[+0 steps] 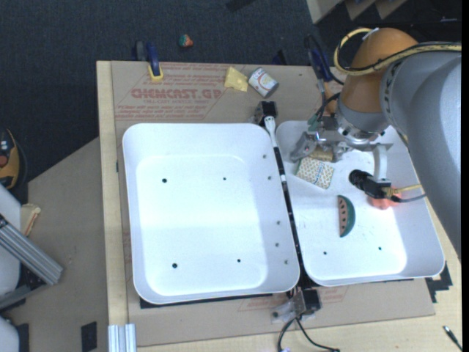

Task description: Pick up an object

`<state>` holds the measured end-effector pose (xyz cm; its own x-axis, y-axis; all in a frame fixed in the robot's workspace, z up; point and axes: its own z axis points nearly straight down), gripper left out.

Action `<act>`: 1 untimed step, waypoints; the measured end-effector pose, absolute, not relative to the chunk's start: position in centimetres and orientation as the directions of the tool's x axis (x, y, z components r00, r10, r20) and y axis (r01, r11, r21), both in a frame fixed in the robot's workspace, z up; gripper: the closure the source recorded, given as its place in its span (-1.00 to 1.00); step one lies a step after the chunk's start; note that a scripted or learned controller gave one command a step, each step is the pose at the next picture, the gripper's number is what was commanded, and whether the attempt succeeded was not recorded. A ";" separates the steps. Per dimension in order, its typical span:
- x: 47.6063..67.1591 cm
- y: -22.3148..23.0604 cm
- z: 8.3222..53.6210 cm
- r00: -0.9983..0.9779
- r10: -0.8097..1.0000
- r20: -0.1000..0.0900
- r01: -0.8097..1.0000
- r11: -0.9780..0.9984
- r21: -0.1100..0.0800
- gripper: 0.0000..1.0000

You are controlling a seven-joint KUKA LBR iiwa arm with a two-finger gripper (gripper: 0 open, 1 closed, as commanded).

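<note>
The gripper [320, 147] is hanging over the right bin's [410, 259] far left corner, touching a dotted card [316, 172]. I cannot tell how it is set.

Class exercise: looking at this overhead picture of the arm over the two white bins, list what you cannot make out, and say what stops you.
- Gripper: open or shut cannot be told; the wrist above hides it in the camera view.
- Patterned card: its upper edge lies under the gripper, so contact is unclear.
- Small box on the cardboard: its print is too small to read.
- Right bin: its far right corner is covered by the arm.
</note>
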<state>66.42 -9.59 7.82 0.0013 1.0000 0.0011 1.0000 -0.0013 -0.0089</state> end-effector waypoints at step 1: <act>66.4 -9.6 9.4 0.000 1.000 -0.001 1.000 0.000 -0.010 1.00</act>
<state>66.43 -9.65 9.44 0.0001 1.0000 -0.0005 0.9999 -0.0001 -0.0104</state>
